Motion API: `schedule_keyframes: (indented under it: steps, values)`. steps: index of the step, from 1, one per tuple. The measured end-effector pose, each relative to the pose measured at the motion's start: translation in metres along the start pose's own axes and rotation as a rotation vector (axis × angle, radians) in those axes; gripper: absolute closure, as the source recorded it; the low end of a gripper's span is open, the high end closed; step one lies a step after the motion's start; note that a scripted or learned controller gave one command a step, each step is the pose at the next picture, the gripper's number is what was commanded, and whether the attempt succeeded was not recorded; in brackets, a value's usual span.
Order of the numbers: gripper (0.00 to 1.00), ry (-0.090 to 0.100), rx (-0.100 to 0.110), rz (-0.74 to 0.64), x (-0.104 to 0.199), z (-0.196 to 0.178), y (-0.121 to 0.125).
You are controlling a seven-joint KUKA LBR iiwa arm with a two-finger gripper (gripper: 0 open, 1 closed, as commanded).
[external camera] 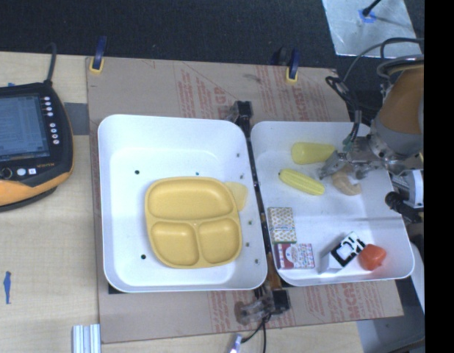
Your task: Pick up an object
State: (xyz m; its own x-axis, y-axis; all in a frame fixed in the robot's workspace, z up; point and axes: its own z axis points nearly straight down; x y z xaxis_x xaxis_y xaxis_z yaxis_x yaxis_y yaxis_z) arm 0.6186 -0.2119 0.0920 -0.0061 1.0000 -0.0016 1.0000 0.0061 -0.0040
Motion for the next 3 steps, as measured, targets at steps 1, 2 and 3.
schedule_keyframes:
  steps: [1,2,3]
  values:
    - [0.0,0.006,0.029,-0.001,0.005,0.004,0.031]
    - [0.0,0.0,0.0,0.001,0.0,0.0,0.008]
    - [1.0,0.0,0.001,-0.002,-0.001,-0.011,0.008]
